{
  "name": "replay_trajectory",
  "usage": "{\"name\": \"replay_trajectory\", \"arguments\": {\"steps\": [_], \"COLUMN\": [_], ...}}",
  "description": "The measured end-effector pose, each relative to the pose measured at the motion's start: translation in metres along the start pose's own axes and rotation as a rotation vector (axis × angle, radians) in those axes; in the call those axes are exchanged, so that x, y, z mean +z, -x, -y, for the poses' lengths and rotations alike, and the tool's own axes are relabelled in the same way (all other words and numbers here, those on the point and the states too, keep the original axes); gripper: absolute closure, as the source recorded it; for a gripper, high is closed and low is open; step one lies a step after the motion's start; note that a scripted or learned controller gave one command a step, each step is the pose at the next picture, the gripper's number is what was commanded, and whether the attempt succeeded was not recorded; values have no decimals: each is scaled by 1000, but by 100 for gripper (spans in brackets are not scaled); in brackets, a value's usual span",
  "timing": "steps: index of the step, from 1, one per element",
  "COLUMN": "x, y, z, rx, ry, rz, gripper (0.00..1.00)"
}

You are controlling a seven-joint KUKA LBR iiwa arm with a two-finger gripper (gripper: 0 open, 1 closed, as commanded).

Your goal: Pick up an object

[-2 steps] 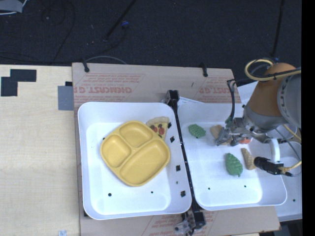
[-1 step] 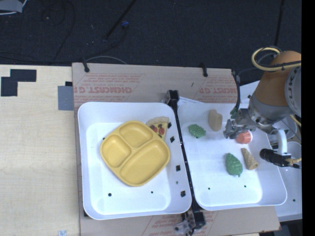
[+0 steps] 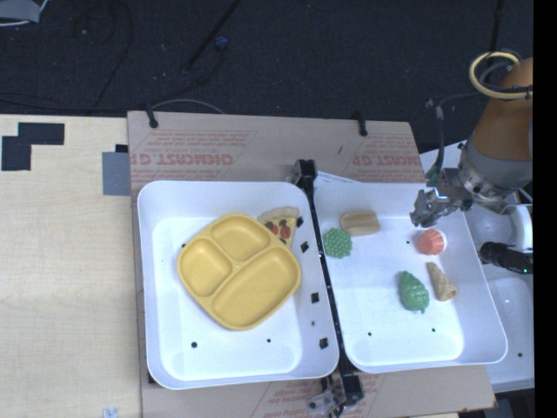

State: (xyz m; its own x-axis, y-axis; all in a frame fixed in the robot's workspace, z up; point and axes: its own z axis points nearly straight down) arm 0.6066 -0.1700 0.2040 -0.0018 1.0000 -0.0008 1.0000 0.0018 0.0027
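— Where do we find the jaws [image 3: 428, 209] right now?

— We see them at the end of the grey arm with its orange band [image 3: 503, 129], hanging over the far right part of the right shallow white bin [image 3: 474, 342]. They look dark and small from here, and we cannot tell how far apart they stand, nor whether anything sits between them.

— What lies closest to them?

— A round orange-red toy fruit [image 3: 431, 242] rests just below the jaws, toward us in the view, close to them but we cannot say it touches. Further the same way we see a tan cone-shaped piece [image 3: 440, 281], and just beside that, to the left, a lumpy green plastic vegetable [image 3: 413, 292].

— And off to the jaws' left?

— A tan bread-like roll [image 3: 359, 223] lies near, with a round knobbly green ball [image 3: 337, 243] just beyond and below it, near the black divider between the bins [image 3: 315, 259].

— The other bin?

— Well away from the jaws, the left white bin [image 3: 165, 338] holds a yellow three-compartment plastic tray [image 3: 239, 271], tilted in the view. A toy pizza slice [image 3: 281, 224] lies at the tray's far edge, touching or nearly so. Both bins stand on a cardboard sheet [image 3: 261, 151] on the pale wooden bench [image 3: 61, 277].
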Motion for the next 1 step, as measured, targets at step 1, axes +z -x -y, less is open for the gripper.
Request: {"name": "replay_trajectory", "arguments": {"steps": [1], "x": [-53], "y": [1], "z": [-1], "rx": [-1], "ry": [0], "rz": [0], "gripper": [100]}}
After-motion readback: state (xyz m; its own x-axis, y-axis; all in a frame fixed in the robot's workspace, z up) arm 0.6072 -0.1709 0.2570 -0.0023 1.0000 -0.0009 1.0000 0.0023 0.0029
